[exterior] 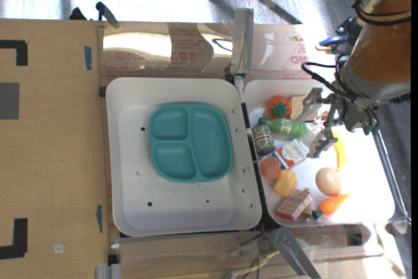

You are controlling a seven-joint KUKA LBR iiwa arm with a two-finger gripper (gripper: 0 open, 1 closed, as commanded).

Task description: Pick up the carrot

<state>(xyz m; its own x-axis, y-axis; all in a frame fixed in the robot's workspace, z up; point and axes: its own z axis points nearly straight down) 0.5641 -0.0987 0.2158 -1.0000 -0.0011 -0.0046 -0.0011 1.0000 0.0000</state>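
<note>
Landmark: right bin point(385, 196), shallow white plastic, glossy, with rounded corners.
Carrot point(330, 204): near edge of the right bin, towards its right side; small orange tapered cone with a green stub at its left end, lying flat, just beside the egg and free of the fingers.
Wafer block point(294, 204): left of the carrot; brown, rectangular, ridged.
Egg point(328, 180): just behind the carrot; smooth, tan, oval.
Banana point(339, 150): further back in the right bin; slim, yellow, curved.
Gripper point(324, 121): over the middle of the right bin, well back from the carrot; fingers spread, nothing between them.
Green bottle point(285, 127): lying on its side under the gripper's left.
Tomato point(279, 106): far left part of the right bin; round, orange-red, green-topped.
Left bin point(124, 101): beside the right bin; holds a teal divided plate point(191, 141), matte, three compartments.
Step in hand: approach. By my judgement, bring the fingers forward over the carrot's thick middle, straddle its narrow width, and descend clear of the egg; the smooth taper may slip out.
</note>
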